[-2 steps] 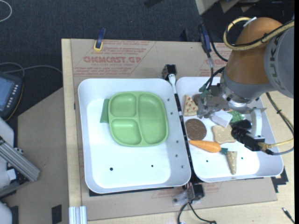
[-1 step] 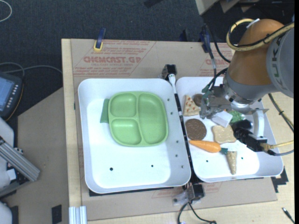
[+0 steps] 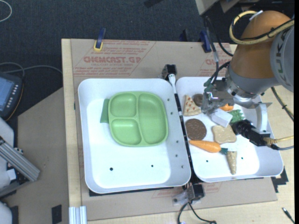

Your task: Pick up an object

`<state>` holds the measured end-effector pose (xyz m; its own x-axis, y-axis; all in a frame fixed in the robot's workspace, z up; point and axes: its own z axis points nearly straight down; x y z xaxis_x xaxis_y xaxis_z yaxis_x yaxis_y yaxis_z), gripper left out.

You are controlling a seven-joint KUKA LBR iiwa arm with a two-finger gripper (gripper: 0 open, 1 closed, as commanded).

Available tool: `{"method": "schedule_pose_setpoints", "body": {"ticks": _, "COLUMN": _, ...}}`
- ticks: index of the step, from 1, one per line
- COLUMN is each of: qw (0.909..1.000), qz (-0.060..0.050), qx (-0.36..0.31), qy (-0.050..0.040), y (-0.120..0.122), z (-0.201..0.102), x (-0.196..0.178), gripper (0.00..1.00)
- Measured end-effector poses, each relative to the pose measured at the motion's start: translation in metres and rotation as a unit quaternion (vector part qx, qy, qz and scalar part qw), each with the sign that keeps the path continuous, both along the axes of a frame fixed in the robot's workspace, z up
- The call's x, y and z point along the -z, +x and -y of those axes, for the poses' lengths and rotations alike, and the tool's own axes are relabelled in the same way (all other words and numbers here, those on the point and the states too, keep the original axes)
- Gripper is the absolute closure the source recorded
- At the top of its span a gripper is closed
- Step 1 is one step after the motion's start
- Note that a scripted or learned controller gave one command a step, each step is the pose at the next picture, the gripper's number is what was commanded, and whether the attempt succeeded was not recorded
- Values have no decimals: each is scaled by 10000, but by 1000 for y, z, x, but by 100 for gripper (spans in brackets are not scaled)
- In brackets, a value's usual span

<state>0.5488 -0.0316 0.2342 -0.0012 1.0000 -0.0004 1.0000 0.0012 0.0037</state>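
Hovering jaws (image 3: 211, 104), spread unclear, over food bin (image 3: 261, 164)

Pincer (image 3: 212, 104) fingertips hidden among toy food (image 3: 224, 118).

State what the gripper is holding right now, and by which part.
It cannot be told. The gripper sits low in the right bin among the toy foods, beside the pizza slice, with nothing seen between its fingers.

We note a brown board-topped bench (image 3: 140, 55) printed with red lettering, bearing two shallow white bins side by side, the left bin (image 3: 88, 134) touching the right bin (image 3: 261, 167) along their inner rims.
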Motion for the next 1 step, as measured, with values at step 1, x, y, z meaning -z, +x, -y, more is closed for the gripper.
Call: {"method": "schedule_pose_setpoints", "body": {"ticks": 1, "qw": 10000, "qz": -34, "qx": 13, "qy": 1, "y": 3, "z": 7, "x": 15, "gripper": 100}}
